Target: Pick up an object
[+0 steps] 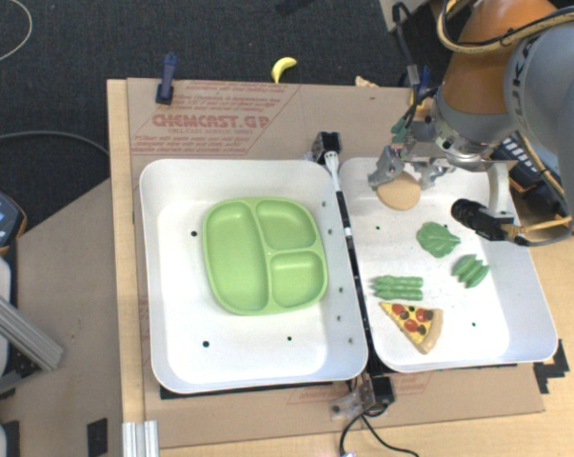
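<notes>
My gripper hovers at the far left corner of the right bin, open, with its fingers spread just over a tan rounded bread-like piece. Nothing is held between the fingers. Elsewhere in that bin lie a green leafy piece, a small bunch of green pods, a row of green beans and a pizza slice near the front.
The left bin holds a light green divided plate. A black clamp sits at the far end of the seam between the bins. A yellow banana and a blue clip lie beyond the cardboard's far edge.
</notes>
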### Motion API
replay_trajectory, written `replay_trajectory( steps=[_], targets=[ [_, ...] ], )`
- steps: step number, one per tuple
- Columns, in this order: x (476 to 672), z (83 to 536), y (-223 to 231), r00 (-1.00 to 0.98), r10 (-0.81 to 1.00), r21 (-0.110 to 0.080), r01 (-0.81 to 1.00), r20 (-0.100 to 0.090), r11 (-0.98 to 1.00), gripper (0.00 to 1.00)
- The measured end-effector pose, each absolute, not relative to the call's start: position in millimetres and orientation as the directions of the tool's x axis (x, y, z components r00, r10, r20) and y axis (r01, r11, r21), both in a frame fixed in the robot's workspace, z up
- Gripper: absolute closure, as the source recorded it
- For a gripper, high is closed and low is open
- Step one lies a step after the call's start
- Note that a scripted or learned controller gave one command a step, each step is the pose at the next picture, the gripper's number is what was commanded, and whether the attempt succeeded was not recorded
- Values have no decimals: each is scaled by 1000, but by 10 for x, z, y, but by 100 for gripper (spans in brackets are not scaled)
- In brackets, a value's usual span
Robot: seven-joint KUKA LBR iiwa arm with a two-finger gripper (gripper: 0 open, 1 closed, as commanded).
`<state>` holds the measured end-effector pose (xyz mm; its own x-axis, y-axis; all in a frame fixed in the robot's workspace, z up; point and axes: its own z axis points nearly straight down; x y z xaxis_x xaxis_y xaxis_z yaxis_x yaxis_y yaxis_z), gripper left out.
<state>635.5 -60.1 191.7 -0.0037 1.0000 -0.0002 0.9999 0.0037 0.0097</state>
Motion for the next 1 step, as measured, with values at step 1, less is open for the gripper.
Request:
replay_trajectory(
  steps=[1],
  targets=[
    [6285, 1850, -21, -3, 1000, -3, 1000, 1, 3, 100]
  ],
)
